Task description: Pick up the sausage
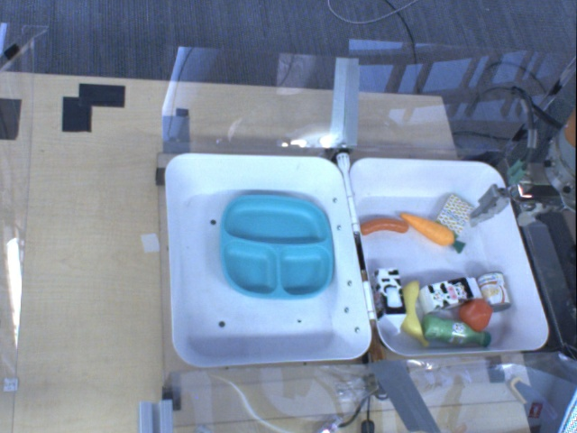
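While the pincer [491, 204] hovers at the right bin's [532, 327] far right rim, whether it is open I cannot tell; nothing shows between its fingers.

Across that bin, the sausage [384, 226] lies by the left wall, its end touching the carrot [428, 229]; a grab may catch the wall or carrot. The left bin [194, 332] holds a blue divided tray [276, 244].

No readable text anywhere. The milk carton [388, 292] at 5 o'clock in the right bin [532, 332] had a black-and-white cow pattern, no legible words. The second carton [448, 293] beside it showed dark print too small to read. The can [492, 290] and the green bottle [455, 333] had labels, also illegible.
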Action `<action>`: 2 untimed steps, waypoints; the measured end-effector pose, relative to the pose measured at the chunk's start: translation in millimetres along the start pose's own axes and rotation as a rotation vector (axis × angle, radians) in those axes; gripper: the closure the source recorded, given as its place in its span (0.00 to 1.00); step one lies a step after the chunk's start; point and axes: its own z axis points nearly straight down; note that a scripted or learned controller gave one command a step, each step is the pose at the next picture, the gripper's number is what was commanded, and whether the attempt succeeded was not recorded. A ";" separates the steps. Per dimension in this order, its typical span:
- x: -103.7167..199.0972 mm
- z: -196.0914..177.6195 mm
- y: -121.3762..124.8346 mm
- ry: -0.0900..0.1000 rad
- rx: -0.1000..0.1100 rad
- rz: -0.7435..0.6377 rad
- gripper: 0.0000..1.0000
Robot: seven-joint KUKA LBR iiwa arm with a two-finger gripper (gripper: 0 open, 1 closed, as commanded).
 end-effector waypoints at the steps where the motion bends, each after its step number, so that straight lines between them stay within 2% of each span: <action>1: 55.6 158.0 -25.3 0.001 0.000 -0.155 0.00; 2: 49.9 129.2 58.2 0.000 -0.003 -0.148 0.00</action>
